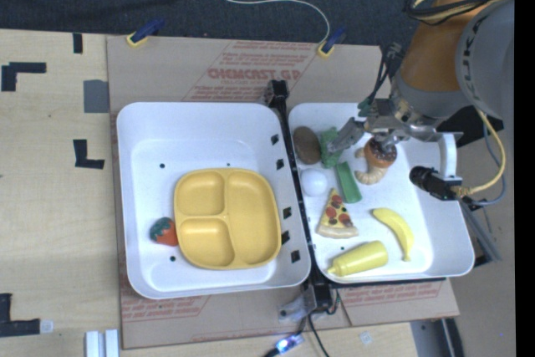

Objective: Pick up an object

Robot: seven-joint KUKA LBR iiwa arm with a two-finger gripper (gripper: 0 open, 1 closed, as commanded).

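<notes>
My gripper (361, 142) hangs over the upper part of the right bin (443, 221), below the orange band of the arm. Just beneath it lie a green stick-shaped toy (345, 178) and a beige and brown toy (374, 164). A brown oval piece (307, 145) rests to its left against the bin wall. Further down are a white ball (315, 181), a pizza slice (337, 216), a banana (394, 230) and a yellow bottle (359, 257). The arm hides the bin's upper right corner.
The left bin (142, 146) holds a yellow divided plate (227, 217) and a small red and green fruit (163, 232) beside it. A black divider (288, 171) runs between the bins. Cables loop off the arm at the right (489, 171).
</notes>
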